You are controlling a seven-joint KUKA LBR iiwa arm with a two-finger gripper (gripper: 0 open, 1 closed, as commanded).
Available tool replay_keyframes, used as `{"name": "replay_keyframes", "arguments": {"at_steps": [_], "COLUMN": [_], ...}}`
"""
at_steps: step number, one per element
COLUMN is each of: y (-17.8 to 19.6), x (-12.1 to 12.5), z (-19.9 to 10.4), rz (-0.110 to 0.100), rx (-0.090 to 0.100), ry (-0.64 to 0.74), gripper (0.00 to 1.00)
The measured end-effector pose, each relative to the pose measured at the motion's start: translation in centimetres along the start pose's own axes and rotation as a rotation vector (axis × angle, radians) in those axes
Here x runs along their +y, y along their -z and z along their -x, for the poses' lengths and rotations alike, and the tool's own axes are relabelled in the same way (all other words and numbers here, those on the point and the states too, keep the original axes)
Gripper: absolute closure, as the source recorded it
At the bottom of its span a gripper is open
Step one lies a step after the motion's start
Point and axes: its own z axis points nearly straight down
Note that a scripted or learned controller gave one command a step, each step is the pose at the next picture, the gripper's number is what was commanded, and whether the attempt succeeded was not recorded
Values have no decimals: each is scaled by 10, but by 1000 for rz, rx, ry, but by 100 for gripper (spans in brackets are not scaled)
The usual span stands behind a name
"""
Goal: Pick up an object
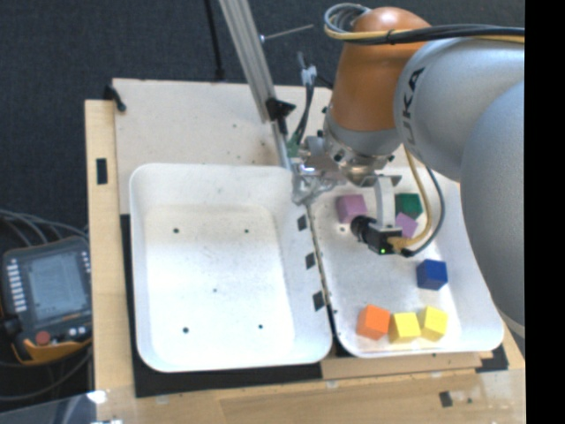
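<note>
over the left edge of the right bin hangs the claw, apart or together cannot be told; just beside it lies a pink block, farther right a green block and a blue block, with an orange block near the front rim

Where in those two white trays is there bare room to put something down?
The left bin is bare wall to wall. In the right bin, one patch lies between the purple block, the blue block and the orange block. Its far end is crowded under the arm.
</note>
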Motion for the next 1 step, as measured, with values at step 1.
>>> {"name": "replay_keyframes", "arguments": {"at_steps": [1], "y": [-11], "x": [-31], "z": [-44], "rz": [-1], "rx": [-1], "ry": [0], "gripper": [100]}}
